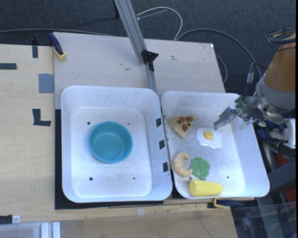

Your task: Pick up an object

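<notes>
Gripper hangs over the right bin, just beside the fried egg; honestly can't tell how it's set from this angle; nothing looks grabbed, so the whole pick seems left to do; egg's the likeliest target I'd guess, flat white blob with a yellow yolk, lying mid-bin between the pizza slice and the wall.

You have two white bins; one blue bowl; one pizza slice; one fried egg; one croissant; one green leaf; one yellow piece.
</notes>
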